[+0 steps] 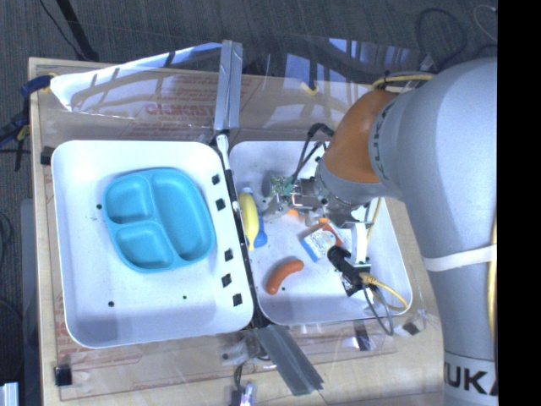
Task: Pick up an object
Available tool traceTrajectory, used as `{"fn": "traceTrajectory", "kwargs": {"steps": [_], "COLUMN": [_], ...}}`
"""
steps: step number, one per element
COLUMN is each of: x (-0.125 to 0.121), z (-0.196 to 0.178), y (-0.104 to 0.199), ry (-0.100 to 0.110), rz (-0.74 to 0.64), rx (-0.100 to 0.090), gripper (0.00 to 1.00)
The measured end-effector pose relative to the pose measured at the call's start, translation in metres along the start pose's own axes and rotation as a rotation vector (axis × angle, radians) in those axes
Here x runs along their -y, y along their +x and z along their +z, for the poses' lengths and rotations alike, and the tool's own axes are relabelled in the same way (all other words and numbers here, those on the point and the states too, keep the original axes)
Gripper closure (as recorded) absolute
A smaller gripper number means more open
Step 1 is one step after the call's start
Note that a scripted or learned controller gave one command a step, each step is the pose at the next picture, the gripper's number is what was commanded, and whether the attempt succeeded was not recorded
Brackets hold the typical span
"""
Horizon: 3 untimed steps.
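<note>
In the right bin (pixel 385 265) lie a yellow banana (pixel 248 211) along the left wall, a reddish sausage (pixel 283 275) near the front, and a small blue-and-white packet (pixel 319 242) in the middle. My gripper (pixel 283 189) hangs low over the bin's back left part, just right of the banana's upper end and above the packet. The grey arm with its orange band (pixel 359 142) covers the bin's back right. Nothing is seen held in the gripper.
A blue divided plate (pixel 159 218) lies in the left bin (pixel 76 294). A blue piece (pixel 259 238) sits at the banana's lower end. A black part with a yellow cable (pixel 355 279) hangs off the wrist over the right bin's front right.
</note>
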State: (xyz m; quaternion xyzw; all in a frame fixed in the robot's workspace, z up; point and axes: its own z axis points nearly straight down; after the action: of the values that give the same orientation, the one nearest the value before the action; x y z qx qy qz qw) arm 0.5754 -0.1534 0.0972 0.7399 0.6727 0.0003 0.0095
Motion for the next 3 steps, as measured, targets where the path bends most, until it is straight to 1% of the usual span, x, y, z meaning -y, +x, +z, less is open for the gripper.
{"fn": "traceTrajectory", "kwargs": {"steps": [1, 3], "x": [-0.0634, -0.0635], "z": [0.0118, 0.0117], "y": [-0.0158, -0.0156], "ry": [0.027, 0.027], "rz": [-0.028, -0.029], "rx": [-0.012, -0.013], "gripper": [0.00, 0.00]}}
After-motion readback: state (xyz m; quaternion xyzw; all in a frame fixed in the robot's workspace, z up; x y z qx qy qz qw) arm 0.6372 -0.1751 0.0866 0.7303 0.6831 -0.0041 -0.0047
